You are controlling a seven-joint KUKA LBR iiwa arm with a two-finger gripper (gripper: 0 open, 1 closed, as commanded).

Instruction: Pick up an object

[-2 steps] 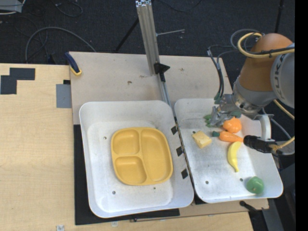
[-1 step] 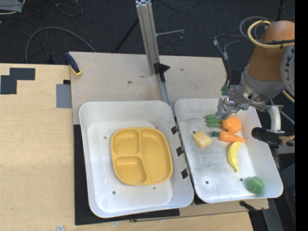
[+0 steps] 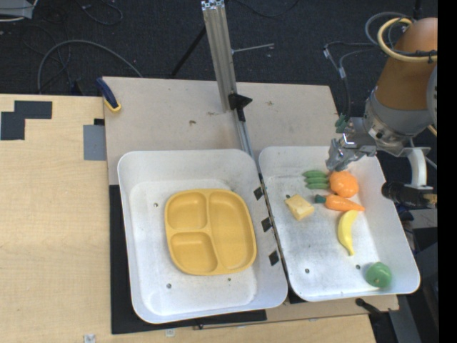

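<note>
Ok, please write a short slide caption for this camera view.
Arm's gripper above toy food in right bin; yellow divided plate in left bin.

Dark carpeted floor [image 3: 143, 20] with loose cables [image 3: 71, 56]; pale wooden tabletop [image 3: 50, 227]; upright aluminium post [image 3: 220, 56]

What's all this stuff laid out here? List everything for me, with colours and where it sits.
Bins: two, white, side by side on the bench.
Divided plate: one, yellow, in the left bin.
Cheese wedge: one, pale yellow, right bin.
Green pods: a small bunch, right bin, far end.
Orange fruit: one, beside the pods.
Carrot: one, orange, below the fruit.
Banana: one, yellow, right bin middle.
Green ball-like item: one, near corner.
Metal post: one, grey, behind the bins.
Pincer: one, metal, above the orange fruit.
</note>
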